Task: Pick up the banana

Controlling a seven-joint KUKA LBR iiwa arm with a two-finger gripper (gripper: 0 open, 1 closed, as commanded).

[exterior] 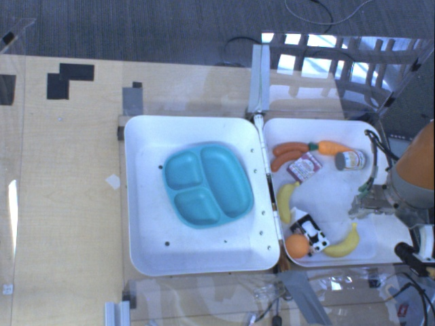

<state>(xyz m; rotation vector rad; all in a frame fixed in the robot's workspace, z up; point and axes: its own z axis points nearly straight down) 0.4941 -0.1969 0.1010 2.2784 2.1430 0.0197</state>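
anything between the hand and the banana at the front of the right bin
No. In the camera view only bare white bin floor separates the hand from the banana.

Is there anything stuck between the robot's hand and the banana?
Nothing visible. The gripper hangs over a bare patch of the right bin, and the banana lies just below it in the picture. The orange and black-and-white toy sit off to the banana's side.
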